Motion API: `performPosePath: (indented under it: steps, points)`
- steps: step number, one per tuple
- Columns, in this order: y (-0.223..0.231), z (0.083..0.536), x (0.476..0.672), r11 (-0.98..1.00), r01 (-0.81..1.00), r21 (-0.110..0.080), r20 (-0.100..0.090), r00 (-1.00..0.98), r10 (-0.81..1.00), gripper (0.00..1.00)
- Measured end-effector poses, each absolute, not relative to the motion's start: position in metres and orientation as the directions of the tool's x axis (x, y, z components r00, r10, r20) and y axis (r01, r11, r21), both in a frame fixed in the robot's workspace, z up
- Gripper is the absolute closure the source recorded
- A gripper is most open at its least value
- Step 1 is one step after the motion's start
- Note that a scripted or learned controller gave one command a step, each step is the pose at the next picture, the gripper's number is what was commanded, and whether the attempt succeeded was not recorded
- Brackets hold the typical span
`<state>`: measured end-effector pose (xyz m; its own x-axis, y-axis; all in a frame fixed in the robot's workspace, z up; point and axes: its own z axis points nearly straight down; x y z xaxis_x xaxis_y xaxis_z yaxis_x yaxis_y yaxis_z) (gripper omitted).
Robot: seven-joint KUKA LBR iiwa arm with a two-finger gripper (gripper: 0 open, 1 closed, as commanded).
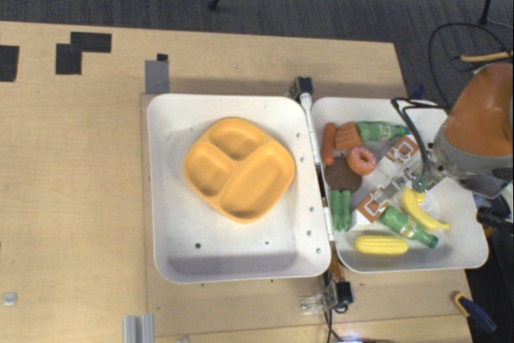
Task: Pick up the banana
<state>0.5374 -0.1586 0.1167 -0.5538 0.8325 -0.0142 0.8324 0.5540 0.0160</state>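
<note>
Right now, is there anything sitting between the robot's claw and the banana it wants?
Nothing visible does. The gripper is right at the top end of the banana in the right bin. A green bottle lies against the banana's left side, beside it rather than in the way.

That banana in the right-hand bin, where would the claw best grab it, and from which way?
Probably across the banana's middle, coming straight down. It lies flat and curved on the right bin's floor, narrow enough there to pinch. A green bottle crowds its left side, so the fingers should close across the width, clear of the bottle.
</note>
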Motion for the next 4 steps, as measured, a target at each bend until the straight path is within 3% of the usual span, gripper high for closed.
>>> performPosePath:
  steps: [3, 4]
  points:
    - [-0.155, 0.115, 0.537, 0.714, 0.700, 0.016, -0.022, -0.713, 0.701, 0.00]
    - [-0.153, 0.126, 0.539, 0.716, 0.698, 0.018, -0.019, -0.715, 0.698, 1.00]
